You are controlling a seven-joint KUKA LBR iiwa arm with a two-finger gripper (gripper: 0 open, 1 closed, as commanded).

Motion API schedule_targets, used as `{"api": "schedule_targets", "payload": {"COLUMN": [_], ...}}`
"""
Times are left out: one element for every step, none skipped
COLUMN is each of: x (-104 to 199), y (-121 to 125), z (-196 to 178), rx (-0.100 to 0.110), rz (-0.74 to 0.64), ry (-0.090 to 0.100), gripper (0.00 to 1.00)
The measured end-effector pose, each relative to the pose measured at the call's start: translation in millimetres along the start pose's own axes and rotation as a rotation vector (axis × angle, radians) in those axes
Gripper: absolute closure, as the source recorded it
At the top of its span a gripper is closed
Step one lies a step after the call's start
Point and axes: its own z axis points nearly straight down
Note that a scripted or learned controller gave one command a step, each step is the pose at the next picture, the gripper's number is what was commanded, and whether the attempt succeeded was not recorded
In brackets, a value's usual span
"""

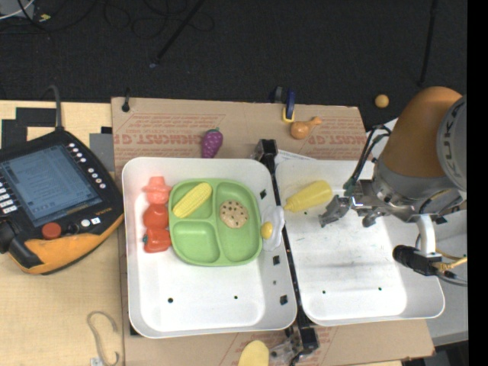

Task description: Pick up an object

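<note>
The gripper point(335, 210) hangs low over the right bin point(366, 280), just beside the yellow toy corn cob point(308, 197) that lies in that bin's upper left corner, near the divider between the bins; whether its fingers are open or closed I cannot tell, and nothing shows between them. The step in hand looks like the approach to a grasp; to do it well, the gripper should shift left until it is centred over the cob's thick middle, with the jaws set across the narrow width and not along the length; it should also keep clear of the bin wall. The cob's long axis runs roughly left to right, tilted slightly, its right end a little higher; the left end sits close to the divider.
</note>
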Motion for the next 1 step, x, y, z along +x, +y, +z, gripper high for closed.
{"api": "schedule_targets", "payload": {"x": [8.6], "y": [0.2], "z": [60.4], "rx": [0.001], "rz": [0.002], "ry": [0.000], "gripper": [0.00]}}
